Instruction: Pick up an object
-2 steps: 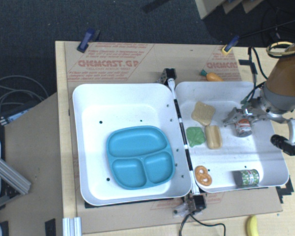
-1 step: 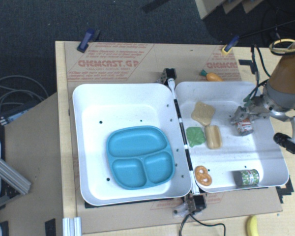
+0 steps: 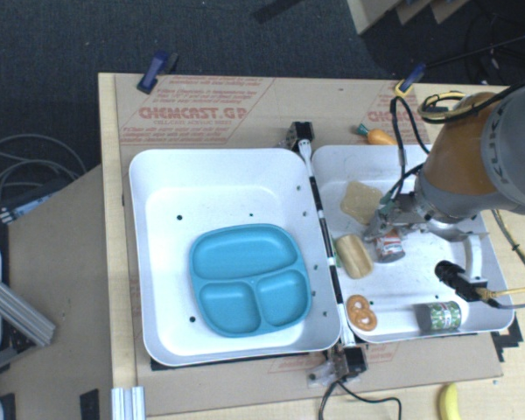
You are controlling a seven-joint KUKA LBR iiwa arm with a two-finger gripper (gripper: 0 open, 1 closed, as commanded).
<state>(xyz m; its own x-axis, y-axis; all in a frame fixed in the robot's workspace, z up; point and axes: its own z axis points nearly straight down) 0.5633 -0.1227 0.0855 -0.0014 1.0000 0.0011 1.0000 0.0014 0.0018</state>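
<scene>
My gripper (image 3: 387,227) reaches down into the right bin (image 3: 332,160), near its left half. Directly under it lies a small silver and red object (image 3: 391,251), touching or nearly touching the gripper's tip. A tan bread roll (image 3: 353,256) lies just to the left of it. A pale tan slice-shaped piece (image 3: 360,200) rests behind the gripper. A brown pretzel (image 3: 360,313) sits at the bin's front left, and a green-labelled can (image 3: 439,316) lies on its side at the front right.
The left bin (image 3: 157,182) holds a blue divided plate (image 3: 249,278). The grey and orange arm (image 3: 472,156) covers the right bin's far right part. An orange item (image 3: 378,135) lies behind the bins, and a yellow one (image 3: 449,401) in front.
</scene>
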